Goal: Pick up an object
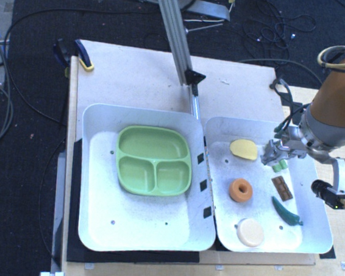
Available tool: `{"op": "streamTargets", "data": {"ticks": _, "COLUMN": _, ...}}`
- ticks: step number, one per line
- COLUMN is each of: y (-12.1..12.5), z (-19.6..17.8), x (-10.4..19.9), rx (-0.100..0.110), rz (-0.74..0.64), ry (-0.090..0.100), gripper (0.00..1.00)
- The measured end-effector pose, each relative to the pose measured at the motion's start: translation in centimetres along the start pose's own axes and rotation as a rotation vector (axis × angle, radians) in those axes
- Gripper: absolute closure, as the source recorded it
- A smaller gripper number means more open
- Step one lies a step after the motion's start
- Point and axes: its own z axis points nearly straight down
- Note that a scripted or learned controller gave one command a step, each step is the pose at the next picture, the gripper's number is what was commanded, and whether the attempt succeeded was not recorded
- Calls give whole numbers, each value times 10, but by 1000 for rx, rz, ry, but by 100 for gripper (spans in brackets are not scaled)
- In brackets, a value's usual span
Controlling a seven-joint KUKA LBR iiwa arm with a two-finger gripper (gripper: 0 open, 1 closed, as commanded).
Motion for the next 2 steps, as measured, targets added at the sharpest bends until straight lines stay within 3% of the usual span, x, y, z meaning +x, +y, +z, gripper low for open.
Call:
{"op": "streamTargets", "data": {"ticks": 1, "y": 9, "z": -60, "x": -4, "rx": -2, "rz": -2, "ry": -1, "gripper": 100}}
{"op": "streamTargets", "data": {"ticks": 2, "y": 6, "z": -45, "x": 43, "rx": 6, "rz": -7, "ry": 3, "gripper": 100}}
